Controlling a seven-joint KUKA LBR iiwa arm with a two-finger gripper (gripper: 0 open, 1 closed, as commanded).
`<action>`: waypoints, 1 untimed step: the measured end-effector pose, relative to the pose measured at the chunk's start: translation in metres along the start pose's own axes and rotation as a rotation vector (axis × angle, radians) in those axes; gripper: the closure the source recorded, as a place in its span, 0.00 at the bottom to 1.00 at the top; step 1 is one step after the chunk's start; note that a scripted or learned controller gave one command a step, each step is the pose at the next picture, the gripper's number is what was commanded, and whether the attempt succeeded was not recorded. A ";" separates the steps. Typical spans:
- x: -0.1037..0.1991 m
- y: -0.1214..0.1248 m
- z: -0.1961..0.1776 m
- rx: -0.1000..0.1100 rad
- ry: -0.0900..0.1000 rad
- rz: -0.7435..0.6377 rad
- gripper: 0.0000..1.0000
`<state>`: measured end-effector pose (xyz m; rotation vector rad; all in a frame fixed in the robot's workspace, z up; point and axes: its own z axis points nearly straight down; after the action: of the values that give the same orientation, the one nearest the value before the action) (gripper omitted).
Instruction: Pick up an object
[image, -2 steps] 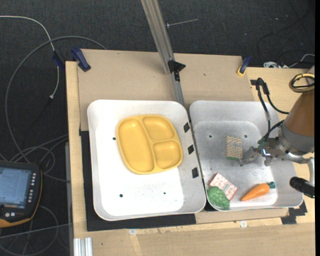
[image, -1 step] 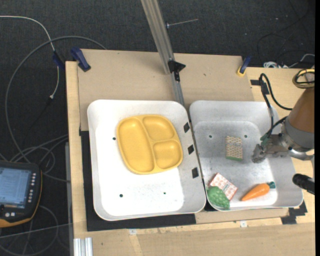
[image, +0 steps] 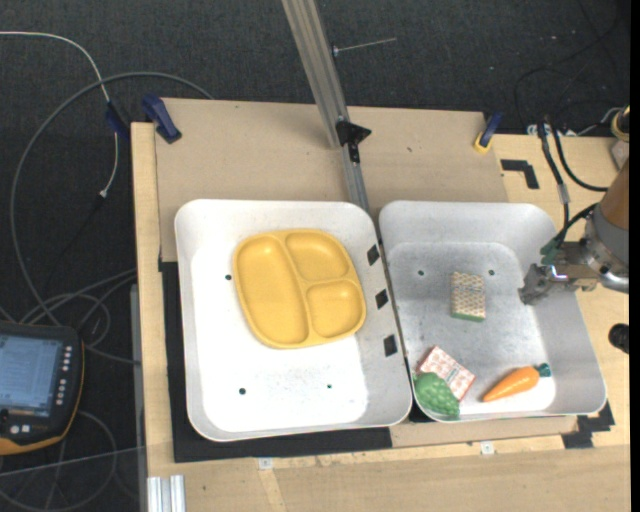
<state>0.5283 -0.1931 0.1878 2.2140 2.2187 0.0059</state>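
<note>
— What's on the bench from where you stand?

— Plywood top, dark carpet all round it, cables trailing on the floor at the left and a pendant screen low down there. Two white bins side by side. The left bin carries a yellow divided plate, three compartments, sitting toward the back half; the front half is bare white.

— And the right bin?

— Four small things. A tan sponge-like block lies near the middle. At the front edge, a toy carrot, lying flat with its green stub pointing right. Left of it a pink-and-white packet touches a green leafy toy, which sits in the front-left corner against the wall.

— Where's the arm?

— In from the right, over the right rim. The gripper hangs over the bin's right side, level with the block but apart from it, with bare floor between. Whether the jaws are apart or together, I can't tell from here.

— Anything crowding it?

— A metal pole slants down to the gap between the bins, behind. The carrot has open floor behind it; the packet and the green toy are hemmed by the corner.
</note>
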 end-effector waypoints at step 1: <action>0.005 0.001 -0.045 0.001 0.001 0.000 1.00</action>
<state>0.5289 -0.1878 0.2331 2.2148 2.2197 0.0052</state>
